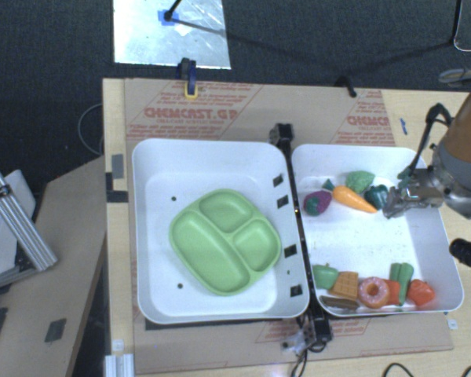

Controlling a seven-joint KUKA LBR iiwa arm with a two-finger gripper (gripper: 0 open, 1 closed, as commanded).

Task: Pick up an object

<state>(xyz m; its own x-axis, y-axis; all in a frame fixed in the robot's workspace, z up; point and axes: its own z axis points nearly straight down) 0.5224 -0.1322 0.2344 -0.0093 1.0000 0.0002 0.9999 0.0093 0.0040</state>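
The right bin (361, 258) holds toy food. An orange carrot (353, 199), a purple-and-green piece (317, 203) and a green leafy piece (359, 181) lie in its far part. Along its near edge sit a green piece (325, 276), a waffle-like brown piece (346, 286), a pink donut (373, 291), green pods (401, 274) and a red-orange piece (421, 292). My gripper (394, 204) hangs low at the bin's right side, just right of the carrot, beside a dark teal piece (376, 194).
The left bin (153, 210) holds a light green divided plate (224, 242). Black clips run along the divider between the bins (286, 203). A blue-and-yellow clamp (189, 77) grips the far edge of the cardboard-covered bench.
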